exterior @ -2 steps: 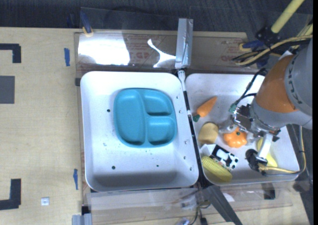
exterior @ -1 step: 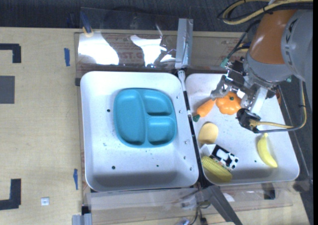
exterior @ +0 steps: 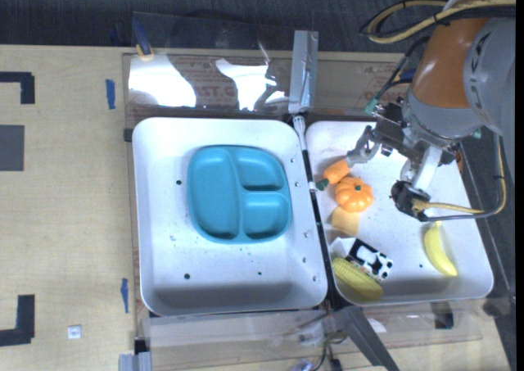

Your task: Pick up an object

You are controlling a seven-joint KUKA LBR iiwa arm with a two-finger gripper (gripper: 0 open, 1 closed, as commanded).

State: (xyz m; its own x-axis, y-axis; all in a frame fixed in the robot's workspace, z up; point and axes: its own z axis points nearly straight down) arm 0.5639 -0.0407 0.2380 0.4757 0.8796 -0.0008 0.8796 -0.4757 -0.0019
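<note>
Surface point(exterior: 65, 197) on my feed is pale wood, with black marks along its left edge and strips of blue tape near the bins. Moving rightward, I see the left bin point(exterior: 155, 279), a shallow white one, carrying a blue divided plate point(exterior: 239, 192) roughly at its middle. Behind that bin, toward the far edge, lies a sheet of clear plastic point(exterior: 213, 83) that catches the glare.

Next comes the right bin point(exterior: 471, 275), set just beside the first. Along its left wall I count an orange carrot-like piece point(exterior: 336, 172), a small orange pumpkin point(exterior: 355, 194) just in front of it, and a pale yellow-orange chunk point(exterior: 347, 220) touching the pumpkin's near side. At the near left corner sits a corn cob point(exterior: 355, 278) with a black-and-white toy point(exterior: 372, 260) resting against it. A banana point(exterior: 440, 250) lies near the bin's right wall.

Over the far half of this bin hangs the gripper point(exterior: 385, 169), its fingers spread wide with nothing between them; one fingertip point(exterior: 358, 154) is just beside the carrot-like piece.
</note>
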